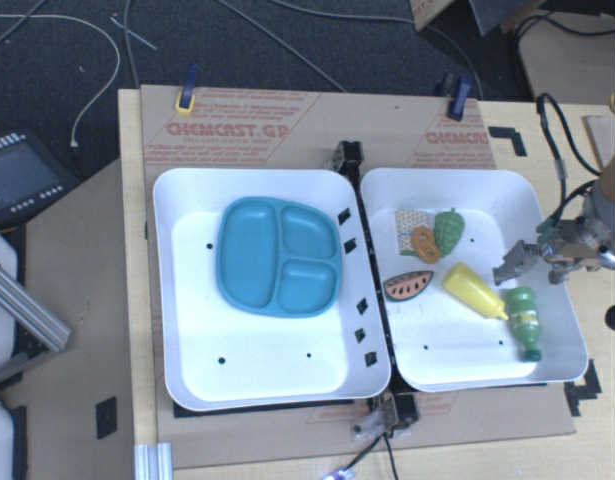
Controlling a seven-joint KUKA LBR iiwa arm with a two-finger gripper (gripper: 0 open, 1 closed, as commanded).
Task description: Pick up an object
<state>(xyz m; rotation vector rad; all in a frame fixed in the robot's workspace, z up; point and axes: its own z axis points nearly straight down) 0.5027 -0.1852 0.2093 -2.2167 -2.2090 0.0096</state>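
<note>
Two shallow white bins sit side by side on the table (257, 118), which is covered with printed cardboard; their inner rims meet along a dark strip down the middle. The left bin (187, 368) holds one blue plate (279, 256), a smooth plastic piece with rounded corners and three compartments, lying toward the bin's upper centre with bare white floor open below it and to its left. The right bin (467, 368) holds five small things, gathered in its middle and right. A melon slice (408, 286), flat and wedge-shaped with a pink face, lies nearest the divider. Above it is a pale speckled square (409, 225) with an orange piece (424, 244) touching its lower edge, and a bumpy green piece (448, 230) just beside them on the right. A yellow bottle (473, 291), smooth and tapered, lies tilted, and its lower end touches a green bottle (524, 321) that lies along the right wall. The lower left floor of this bin is open. The claw (532, 258) reaches in over the right rim, just above the green bottle, with its fingers spread apart and nothing between them. Two clamps, one blue and yellow (187, 96) and one blue (458, 96), grip the cardboard's far edge.
</note>
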